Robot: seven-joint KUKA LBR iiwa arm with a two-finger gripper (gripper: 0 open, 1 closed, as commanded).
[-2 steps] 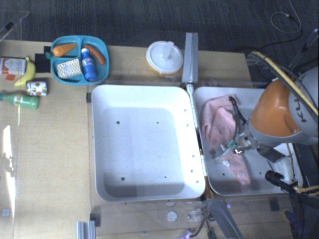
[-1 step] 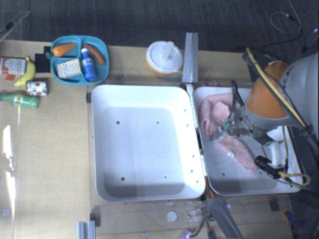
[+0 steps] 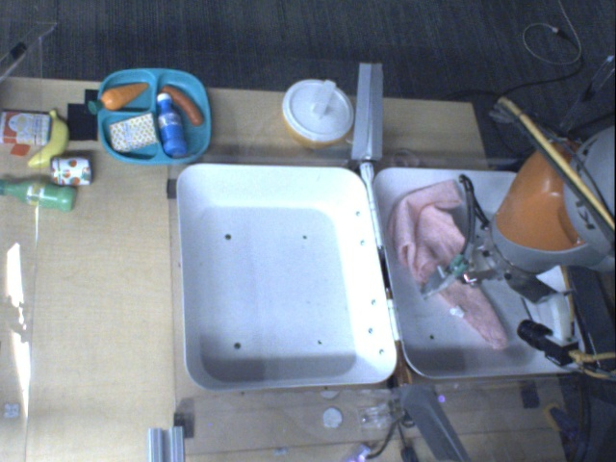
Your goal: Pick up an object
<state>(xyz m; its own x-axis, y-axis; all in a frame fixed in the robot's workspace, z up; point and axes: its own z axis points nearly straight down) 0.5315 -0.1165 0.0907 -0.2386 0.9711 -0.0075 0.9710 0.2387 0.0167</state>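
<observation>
A crumpled pink cloth (image 3: 430, 236) lies in the right bin (image 3: 423, 352), stretching from the bin's upper left down toward its lower middle. My gripper (image 3: 450, 275) reaches in from the right, low over the cloth's middle and touching or nearly touching it. The arm's orange band (image 3: 535, 210) sits above the bin's right half and hides what lies beneath it. The gripper's tip is small and dark against the fabric.
The left bin (image 3: 274, 277) sits beside the right one, a metal divider (image 3: 367, 114) behind their shared edge. On the bench behind stand a blue divided plate (image 3: 154, 114) with toy food and a lidded yellow cup (image 3: 318, 112). Small items lie far left (image 3: 58, 166).
</observation>
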